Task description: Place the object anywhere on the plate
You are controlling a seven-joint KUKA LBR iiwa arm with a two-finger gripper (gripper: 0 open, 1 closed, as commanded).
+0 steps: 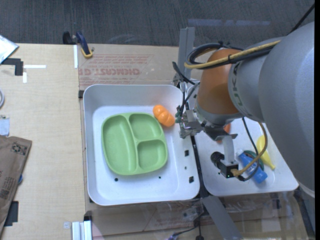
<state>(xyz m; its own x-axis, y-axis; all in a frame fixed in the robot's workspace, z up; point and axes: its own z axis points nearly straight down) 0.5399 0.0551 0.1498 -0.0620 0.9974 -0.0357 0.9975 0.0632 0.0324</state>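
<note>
A green plate (134,143) with three compartments lies in the left white bin (95,134). A small orange object (163,115) sits just off the plate's far right corner, on the bin floor or slightly above it. My gripper (183,120) hangs over the wall between the two bins, right beside the orange object. The grey arm with its orange band covers most of the gripper from above. Whether the orange object is touching the gripper cannot be told.
The right white bin (280,181) holds a blue object (253,168) and a yellow one (265,153), with a small red-orange piece (227,128) partly under the arm. A brown cardboard sheet (125,66) lies behind the bins.
</note>
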